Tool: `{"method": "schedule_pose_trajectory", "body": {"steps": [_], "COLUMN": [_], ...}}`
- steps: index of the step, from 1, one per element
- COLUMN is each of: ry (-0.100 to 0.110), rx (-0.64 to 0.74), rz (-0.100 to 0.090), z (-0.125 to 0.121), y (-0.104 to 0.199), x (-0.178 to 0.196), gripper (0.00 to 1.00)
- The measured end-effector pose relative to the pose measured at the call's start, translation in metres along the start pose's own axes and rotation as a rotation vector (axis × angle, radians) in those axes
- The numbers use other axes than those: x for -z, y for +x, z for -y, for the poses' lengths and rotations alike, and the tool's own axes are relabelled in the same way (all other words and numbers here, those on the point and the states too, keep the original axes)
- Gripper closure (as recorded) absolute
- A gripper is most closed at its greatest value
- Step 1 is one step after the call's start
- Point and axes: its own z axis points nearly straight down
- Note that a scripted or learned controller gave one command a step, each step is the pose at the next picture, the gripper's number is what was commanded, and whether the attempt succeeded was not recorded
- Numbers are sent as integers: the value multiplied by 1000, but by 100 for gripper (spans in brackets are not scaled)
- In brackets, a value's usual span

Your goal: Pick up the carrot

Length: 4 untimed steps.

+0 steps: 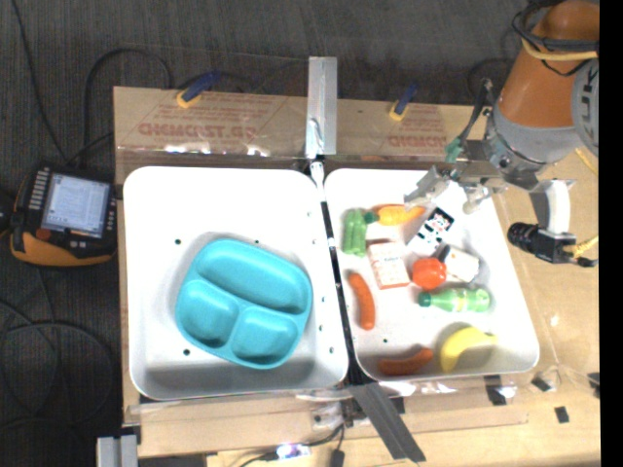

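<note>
The carrot (394,214) is a short orange piece lying near the far edge of the right bin (516,290), just right of a green vegetable (353,230). My gripper (450,196) hangs over the far part of that bin, to the right of the carrot and a little apart from it. Its two grey fingers (424,188) are spread open with nothing between them. A black-and-white box (435,227) lies just below the gripper.
The right bin also holds a red sausage (362,300), a white carton (386,266), a tomato (429,272), a green bottle (456,301), a banana (463,344) and an orange-red stick (404,361). The left bin (146,261) holds a blue divided tray (243,300).
</note>
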Motion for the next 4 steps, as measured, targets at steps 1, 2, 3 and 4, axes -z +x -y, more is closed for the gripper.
{"method": "schedule_pose_trajectory", "body": {"steps": [1,2,3,4], "ry": [-1,-2,-9,-12], "rx": [211,369,430,432], "rz": [2,5,9,7], "z": [32,-34,-67,-69], "y": [24,10,-19,-17], "x": [-13,-23,-154,-145], "gripper": [0,0,0,100]}}
